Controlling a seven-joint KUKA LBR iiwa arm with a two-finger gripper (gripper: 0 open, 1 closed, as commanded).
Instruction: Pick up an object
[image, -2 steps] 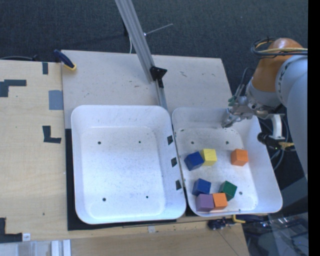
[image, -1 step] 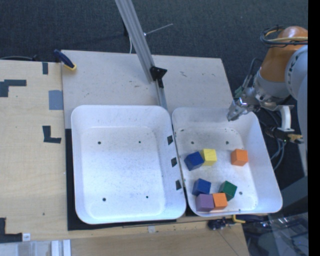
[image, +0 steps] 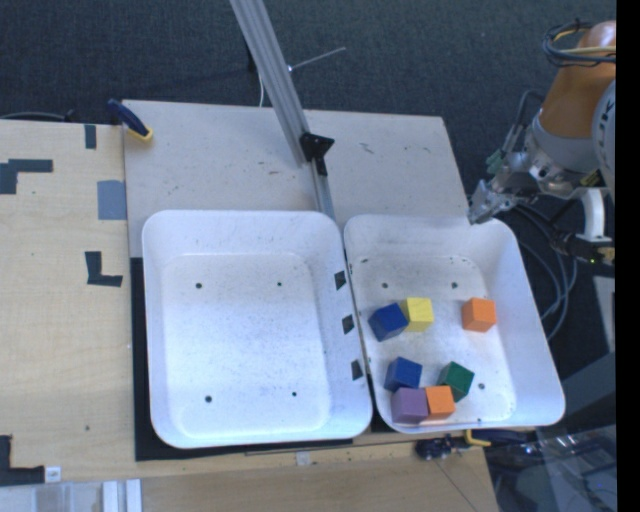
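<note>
The orange block (image: 479, 314) is sitting alone in the right bin (image: 530, 300), toward its right wall and well apart from the other pieces, which is making it the likeliest pick. It is looking like a small, stiff, light cube with flat faces, so it is probably going to handle easily; two opposite side faces are offering the best hold, and the open floor around it is leaving room for a hand to come down on both sides. To its left, a blue block (image: 388, 321) and a yellow block (image: 420, 312) are touching each other. Lower in the same bin, a second blue block (image: 404, 373), a green block (image: 457, 379), a purple block (image: 409, 404) and a smaller orange block (image: 440, 400) are crowding together near the front rim, with the purple and orange ones side by side; these are likely being harder to grasp cleanly. The left bin (image: 160, 300) is lying just beside the right one on the tabletop (image: 220, 150). The hand (image: 482, 205) is hovering over the back right corner of the right bin, carrying nothing that is showing, and I cannot tell how wide it is standing.
</note>
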